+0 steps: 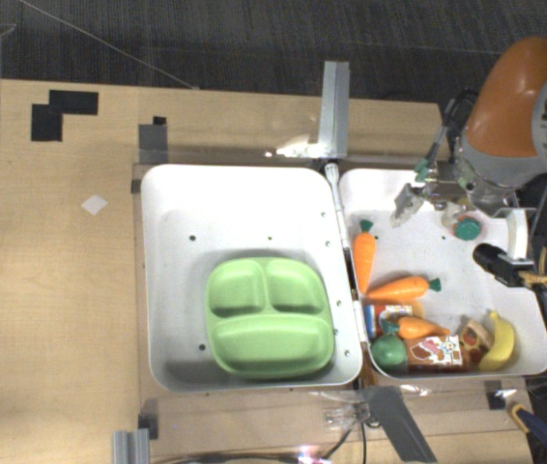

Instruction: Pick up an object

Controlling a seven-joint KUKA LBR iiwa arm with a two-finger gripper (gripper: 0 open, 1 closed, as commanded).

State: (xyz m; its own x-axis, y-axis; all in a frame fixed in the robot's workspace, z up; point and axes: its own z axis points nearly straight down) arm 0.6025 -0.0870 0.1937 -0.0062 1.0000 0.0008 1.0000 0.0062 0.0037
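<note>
Over the right bin's (544,341) far end hangs the gripper (426,197) (open or shut, I cannot tell); carrots (399,287), a banana (501,341) and a carton (436,351) crowd nearer; a green tray (270,317) lies in the left bin (172,259).

You have one camera, fixed above the desk (51,288) and looking down at a slant. It sits far enough back that both bins fit whole: the left bin (172,259) lies near the middle of your picture, the right bin (534,341) just beside it toward the right edge. Beyond the left bin, dark floor (206,17) crosses the top. The arm (520,104) enters above the right bin.
</note>
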